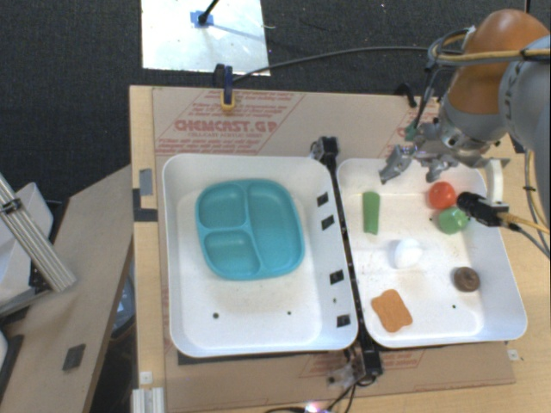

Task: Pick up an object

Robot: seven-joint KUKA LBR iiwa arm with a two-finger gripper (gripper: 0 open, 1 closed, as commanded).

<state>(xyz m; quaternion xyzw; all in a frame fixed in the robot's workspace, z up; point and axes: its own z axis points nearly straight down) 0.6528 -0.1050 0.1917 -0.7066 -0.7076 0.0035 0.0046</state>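
Observation:
The right white bin (499, 312) holds several small objects: a green stick (370, 212), a red ball (442, 195), a green ball (453, 221), a white ball (405, 252), a brown round piece (466, 279) and a flat orange piece (391, 310). My gripper (411, 169) hangs over the far end of this bin, up and right of the green stick and left of the red ball. Its two fingers are spread open with nothing between them.
The left white bin (185, 317) holds a teal divided plate (250, 229). A black clipped divider (337, 231) runs between the bins. Cables trail from the arm across the bench's back and over the right bin's right rim.

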